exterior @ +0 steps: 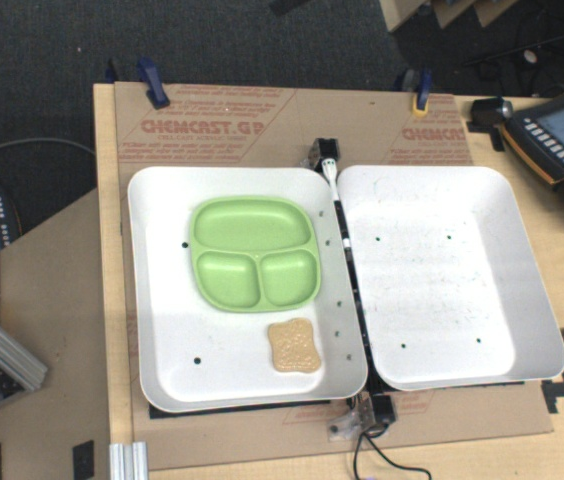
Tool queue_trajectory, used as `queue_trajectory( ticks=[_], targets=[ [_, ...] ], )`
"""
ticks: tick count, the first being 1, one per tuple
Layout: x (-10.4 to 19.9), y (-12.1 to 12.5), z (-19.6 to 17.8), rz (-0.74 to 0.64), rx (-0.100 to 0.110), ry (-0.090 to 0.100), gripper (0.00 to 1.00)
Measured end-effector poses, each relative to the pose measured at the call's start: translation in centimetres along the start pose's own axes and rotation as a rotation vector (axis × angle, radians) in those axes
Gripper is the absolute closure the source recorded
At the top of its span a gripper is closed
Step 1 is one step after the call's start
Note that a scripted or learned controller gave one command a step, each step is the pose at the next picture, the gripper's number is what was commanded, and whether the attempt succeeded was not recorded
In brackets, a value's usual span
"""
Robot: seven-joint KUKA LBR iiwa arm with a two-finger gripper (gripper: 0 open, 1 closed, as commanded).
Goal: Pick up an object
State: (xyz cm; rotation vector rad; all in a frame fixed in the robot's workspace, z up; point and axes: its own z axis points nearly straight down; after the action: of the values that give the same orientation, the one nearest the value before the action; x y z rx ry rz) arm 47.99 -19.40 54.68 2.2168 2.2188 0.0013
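A green three-compartment plate (pixel 255 253) lies flat in the middle of the left white bin (pixel 152 298). Just below it, toward the bin's front, a small tan piece shaped like a slice of toast (pixel 294 346) rests on the bin floor, apart from the plate.
The right white bin (pixel 442 278) sits beside the left one on a brown board (pixel 212 118) held by blue clamps at the back. A tablet-like device (pixel 552 138) lies at the far right. Cables and a metal frame stand at the left edge.
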Motion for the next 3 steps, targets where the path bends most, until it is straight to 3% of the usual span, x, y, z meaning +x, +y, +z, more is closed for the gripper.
queue_trajectory(
  ticks=[1, 2, 3],
  targets=[
    [2.7, -0.2, 11.8, -0.001, 0.017, 0.007, 1.00],
    [-0.4, 2.5, 0.5, 0.002, -0.011, -0.005, 1.00],
    [2.7, -0.3, 11.8, 0.000, 0.015, 0.007, 1.00]
  ],
)
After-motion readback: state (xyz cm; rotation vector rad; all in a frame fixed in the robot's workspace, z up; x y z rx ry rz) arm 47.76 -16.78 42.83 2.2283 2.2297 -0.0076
